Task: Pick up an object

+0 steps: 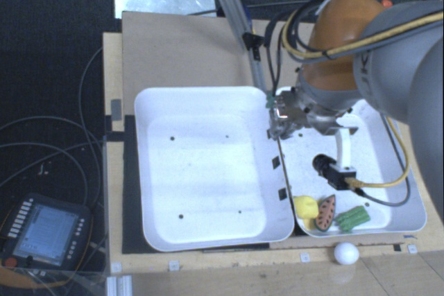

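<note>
Nothing is picked yet: 3 toys [331,212] lie in the right bin [388,218]; the claw's [280,116] state is unclear.

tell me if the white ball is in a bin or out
Out. The white ball lies on the bench in front of the right bin, just past its near rim.
</note>
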### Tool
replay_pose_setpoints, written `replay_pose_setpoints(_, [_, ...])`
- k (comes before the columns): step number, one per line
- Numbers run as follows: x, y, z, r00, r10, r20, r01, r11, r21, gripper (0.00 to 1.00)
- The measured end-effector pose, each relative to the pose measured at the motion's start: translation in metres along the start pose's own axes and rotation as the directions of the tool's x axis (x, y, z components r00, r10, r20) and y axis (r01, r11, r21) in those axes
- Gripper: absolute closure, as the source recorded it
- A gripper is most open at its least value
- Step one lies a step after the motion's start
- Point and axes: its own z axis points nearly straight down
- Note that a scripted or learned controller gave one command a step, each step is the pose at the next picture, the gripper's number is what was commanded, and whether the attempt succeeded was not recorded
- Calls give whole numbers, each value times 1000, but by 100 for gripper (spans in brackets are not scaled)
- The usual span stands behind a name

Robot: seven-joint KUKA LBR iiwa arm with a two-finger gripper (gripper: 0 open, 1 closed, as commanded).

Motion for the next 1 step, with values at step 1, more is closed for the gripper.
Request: replay_pose_setpoints(1, [49, 5, -3, 1000, 0, 0, 0, 1000, 0, 100])
